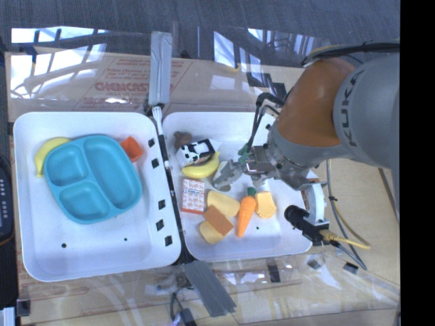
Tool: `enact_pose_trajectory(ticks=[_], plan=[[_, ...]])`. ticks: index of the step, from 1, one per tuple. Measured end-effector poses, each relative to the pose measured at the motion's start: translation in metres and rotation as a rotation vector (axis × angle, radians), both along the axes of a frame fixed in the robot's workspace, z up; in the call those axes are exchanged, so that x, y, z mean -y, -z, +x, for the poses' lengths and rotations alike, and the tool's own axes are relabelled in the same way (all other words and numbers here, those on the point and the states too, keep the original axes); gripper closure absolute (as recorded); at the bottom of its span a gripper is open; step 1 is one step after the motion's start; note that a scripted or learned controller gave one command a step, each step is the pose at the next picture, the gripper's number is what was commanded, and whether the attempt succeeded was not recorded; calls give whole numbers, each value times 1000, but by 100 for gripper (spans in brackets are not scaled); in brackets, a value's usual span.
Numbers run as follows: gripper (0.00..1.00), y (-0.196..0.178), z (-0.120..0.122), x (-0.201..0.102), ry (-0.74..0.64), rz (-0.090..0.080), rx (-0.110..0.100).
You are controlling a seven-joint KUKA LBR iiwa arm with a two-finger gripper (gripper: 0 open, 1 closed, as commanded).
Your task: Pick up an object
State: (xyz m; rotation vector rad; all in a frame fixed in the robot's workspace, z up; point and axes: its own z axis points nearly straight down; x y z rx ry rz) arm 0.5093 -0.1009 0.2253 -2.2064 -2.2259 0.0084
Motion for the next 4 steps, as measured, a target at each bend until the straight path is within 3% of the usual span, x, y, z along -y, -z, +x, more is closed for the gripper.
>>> enact_pose_trajectory(ticks=[1, 2, 3, 4], plan=[[0, 135, -32, -2, 18, 0, 6], [100, 127, -32, -1, 14, -1, 3], [100, 34, -9, -32, 132, -2, 7], [100, 36, -2, -18, 409, -6, 3]])
